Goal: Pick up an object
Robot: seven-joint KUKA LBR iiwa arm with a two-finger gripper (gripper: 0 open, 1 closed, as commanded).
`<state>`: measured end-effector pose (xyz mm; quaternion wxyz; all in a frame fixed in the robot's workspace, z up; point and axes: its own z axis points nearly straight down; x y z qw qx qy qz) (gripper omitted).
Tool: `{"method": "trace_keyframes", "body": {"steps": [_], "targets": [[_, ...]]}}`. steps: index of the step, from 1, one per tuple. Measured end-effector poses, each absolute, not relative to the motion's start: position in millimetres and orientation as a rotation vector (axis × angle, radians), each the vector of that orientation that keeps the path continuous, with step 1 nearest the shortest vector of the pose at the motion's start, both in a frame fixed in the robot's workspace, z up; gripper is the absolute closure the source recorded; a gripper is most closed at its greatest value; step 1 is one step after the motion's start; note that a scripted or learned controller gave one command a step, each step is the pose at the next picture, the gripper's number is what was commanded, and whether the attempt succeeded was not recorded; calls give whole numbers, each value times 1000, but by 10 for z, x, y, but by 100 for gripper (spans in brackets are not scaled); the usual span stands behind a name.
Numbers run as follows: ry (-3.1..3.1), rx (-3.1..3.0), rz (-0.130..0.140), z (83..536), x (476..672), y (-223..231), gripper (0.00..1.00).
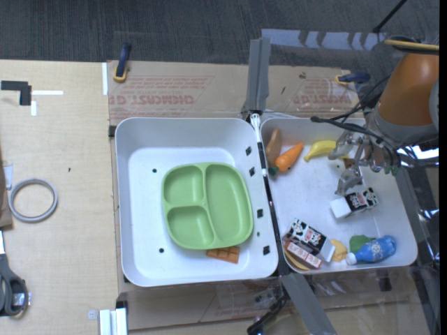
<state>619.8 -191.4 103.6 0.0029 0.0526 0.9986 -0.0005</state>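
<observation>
In the right bin (311,197), my gripper (348,184) hangs at the bin's right side, pointing down just above a small white carton with black spots (355,202). A yellow banana (320,149) lies to the gripper's upper left. Further left are an orange carrot (288,156) and a brown oblong piece (273,142). Along the bin's near edge lie a larger cow-patterned carton (307,240), a green item (360,241) and a blue bottle (374,249). I see nothing held in the gripper.
The left bin (136,187) holds a green divided plate (207,205) with a brown waffle-like piece (225,254) at its near edge. On the bench at far left lie a tape roll (31,199) and scissors (10,292). Cables trail beside the arm's wrist.
</observation>
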Motion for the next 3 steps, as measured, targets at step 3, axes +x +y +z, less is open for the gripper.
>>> {"method": "trace_keyframes", "body": {"steps": [3], "targets": [[3000,776,7,1055,4936,-2178,0]]}}
